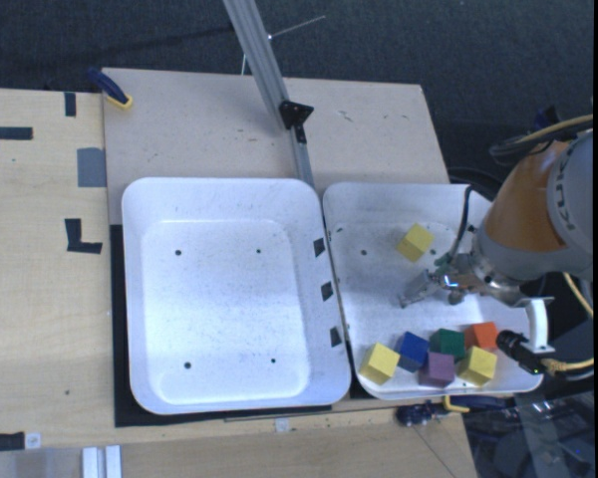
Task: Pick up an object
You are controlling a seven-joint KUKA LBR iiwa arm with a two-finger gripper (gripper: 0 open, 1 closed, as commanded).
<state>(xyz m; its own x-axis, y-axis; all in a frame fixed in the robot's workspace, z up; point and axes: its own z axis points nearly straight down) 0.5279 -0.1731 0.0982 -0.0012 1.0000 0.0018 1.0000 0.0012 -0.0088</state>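
Yellow cube [415, 242] upper middle of your right bin [379, 207], gripper [416, 293] just below it, fingers apart, nothing held, other cubes [434, 357] along the bottom edge.

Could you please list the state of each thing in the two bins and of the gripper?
Gripper: low over the right bin's floor, nothing between it.
Lone yellow cube: tilted, apart from the rest.
Yellow cube at front left: resting beside the blue cube.
Green cube, purple cube, orange cube, right yellow cube: clustered at the front wall.
Left bin: upright.
Right bin: upright.
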